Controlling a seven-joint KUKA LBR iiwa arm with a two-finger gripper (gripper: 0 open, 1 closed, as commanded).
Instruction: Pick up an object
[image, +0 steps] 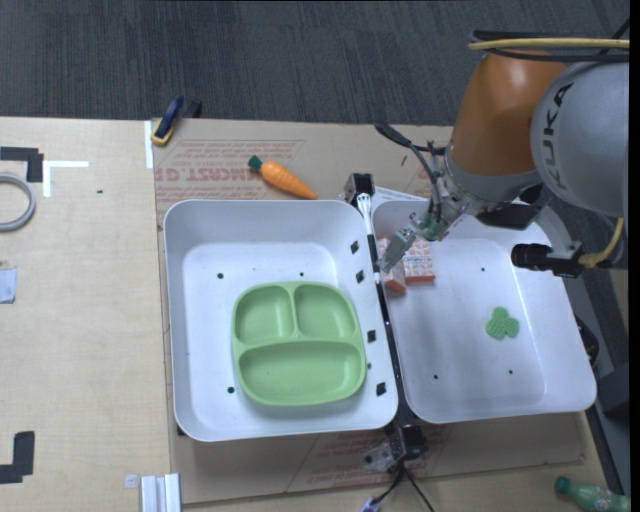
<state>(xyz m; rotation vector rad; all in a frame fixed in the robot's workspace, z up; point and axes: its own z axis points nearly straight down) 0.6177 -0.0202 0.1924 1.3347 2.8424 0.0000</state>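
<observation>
My gripper (408, 242) hangs over the upper left corner of the right bin (540, 390), close to the wall it shares with the left bin. Just below the gripper lies a small red-and-white patterned box (420, 266), with an orange-red piece (395, 287) at its lower left. Whether the gripper touches the box cannot be made out. A small green leafy toy (502, 324) lies apart in the middle right of the same bin. The grey arm with its orange band (500, 100) comes in from the upper right.
The left bin (200, 250) holds a green divided plate (298, 343). A toy carrot (283, 178) lies on the cardboard behind the bins. A blue-and-yellow item (168, 118) lies at the far left of the cardboard. A green bottle (590, 492) lies at the bottom right.
</observation>
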